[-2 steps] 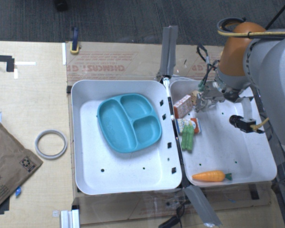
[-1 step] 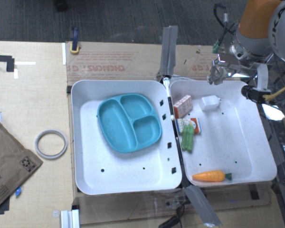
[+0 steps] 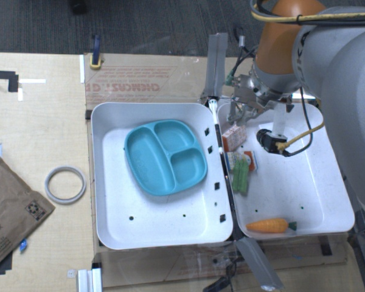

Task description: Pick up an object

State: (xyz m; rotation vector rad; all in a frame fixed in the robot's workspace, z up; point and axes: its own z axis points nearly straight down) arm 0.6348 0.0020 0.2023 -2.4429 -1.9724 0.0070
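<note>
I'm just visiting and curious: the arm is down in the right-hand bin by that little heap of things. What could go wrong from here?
The tool sits close to the bin divider, so it might bump it. The small carton and green item lie bunched together, so a grab could catch two things or slip off.

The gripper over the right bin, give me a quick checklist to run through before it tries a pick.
1. Gripper above right bin: ok.
2. Target under it, small carton against the bin's left wall: ok.
3. Room around the carton: not ok, green item lies right beside it.
4. Anything already held: cannot tell.
5. Carrot away from the gripper, at the near edge: ok.
6. Blue plate in the left bin, apart: ok.
</note>
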